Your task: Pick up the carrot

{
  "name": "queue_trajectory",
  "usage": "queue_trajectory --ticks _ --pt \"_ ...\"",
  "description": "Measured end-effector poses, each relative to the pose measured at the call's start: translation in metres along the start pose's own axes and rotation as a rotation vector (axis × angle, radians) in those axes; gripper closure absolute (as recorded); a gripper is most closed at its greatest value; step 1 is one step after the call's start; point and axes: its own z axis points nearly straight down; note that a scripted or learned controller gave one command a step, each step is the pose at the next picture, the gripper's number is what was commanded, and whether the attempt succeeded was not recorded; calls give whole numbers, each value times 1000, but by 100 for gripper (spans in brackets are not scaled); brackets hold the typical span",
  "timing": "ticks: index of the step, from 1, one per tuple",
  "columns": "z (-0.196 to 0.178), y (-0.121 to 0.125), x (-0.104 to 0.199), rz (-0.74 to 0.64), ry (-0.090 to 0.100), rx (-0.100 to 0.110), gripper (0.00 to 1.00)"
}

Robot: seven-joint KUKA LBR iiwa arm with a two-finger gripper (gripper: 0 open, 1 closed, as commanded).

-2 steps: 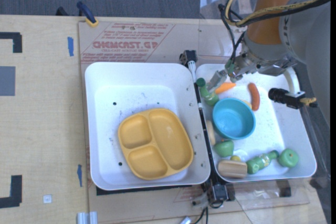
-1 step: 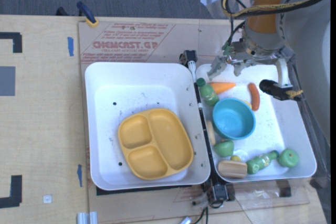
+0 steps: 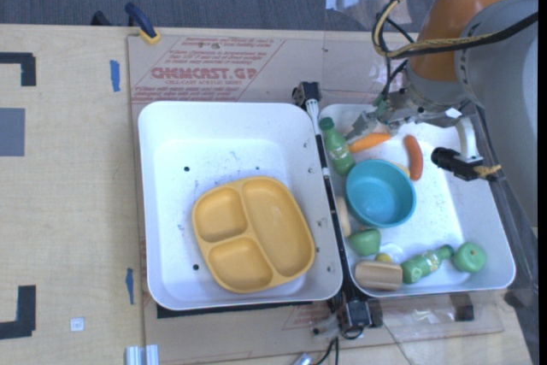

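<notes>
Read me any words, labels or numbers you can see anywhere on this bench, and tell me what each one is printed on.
"CHEMCAST GP" in red, as best it reads, on the brown cardboard sheet behind the white bins.
Smaller red lines above and below it: too blurred to read.
Green toy bottle: label too small to read.

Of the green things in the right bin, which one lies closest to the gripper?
The green bottle at the bin's top left, beside the carrot. The gripper hangs just above it; the other green pieces lie along the bin's bottom edge.

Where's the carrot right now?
The carrot lies in the right bin, near its far edge, just beyond the blue bowl and beside the green bottle.
</notes>
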Motion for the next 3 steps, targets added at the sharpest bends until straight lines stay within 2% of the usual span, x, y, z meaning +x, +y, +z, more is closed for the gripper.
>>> queue_trajectory --ticks 1,2,3 --pt "24 -14 -14 469 -3 23 0" --pt "23 -57 -48 559 -5 26 0" --pt "9 -53 -50 554 -11 15 100"
